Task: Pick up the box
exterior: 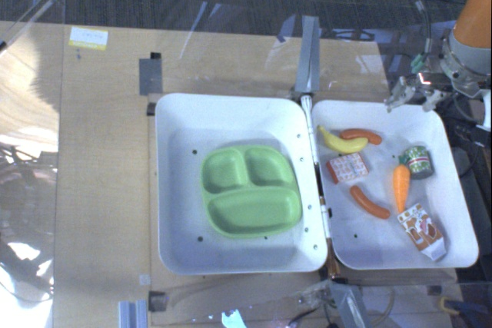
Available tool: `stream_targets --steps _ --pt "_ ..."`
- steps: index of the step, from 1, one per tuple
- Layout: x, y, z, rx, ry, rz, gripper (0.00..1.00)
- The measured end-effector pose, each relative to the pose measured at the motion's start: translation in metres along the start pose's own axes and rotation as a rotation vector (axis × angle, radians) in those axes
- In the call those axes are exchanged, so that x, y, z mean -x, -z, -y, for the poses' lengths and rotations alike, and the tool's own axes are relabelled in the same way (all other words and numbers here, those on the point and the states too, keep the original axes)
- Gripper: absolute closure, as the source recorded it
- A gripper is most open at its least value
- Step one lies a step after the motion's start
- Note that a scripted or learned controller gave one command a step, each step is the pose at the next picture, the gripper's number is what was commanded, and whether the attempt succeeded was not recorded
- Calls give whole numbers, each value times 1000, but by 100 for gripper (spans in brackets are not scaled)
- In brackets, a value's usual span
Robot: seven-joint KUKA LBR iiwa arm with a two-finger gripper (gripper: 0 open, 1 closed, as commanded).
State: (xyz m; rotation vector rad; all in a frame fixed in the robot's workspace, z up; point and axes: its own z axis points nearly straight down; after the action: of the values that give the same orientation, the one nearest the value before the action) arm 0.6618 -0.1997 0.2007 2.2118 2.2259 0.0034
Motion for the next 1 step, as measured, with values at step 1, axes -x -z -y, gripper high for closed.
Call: stream_targets --steps 1 --pt "5 -99 -5 -4 -1 0 0"
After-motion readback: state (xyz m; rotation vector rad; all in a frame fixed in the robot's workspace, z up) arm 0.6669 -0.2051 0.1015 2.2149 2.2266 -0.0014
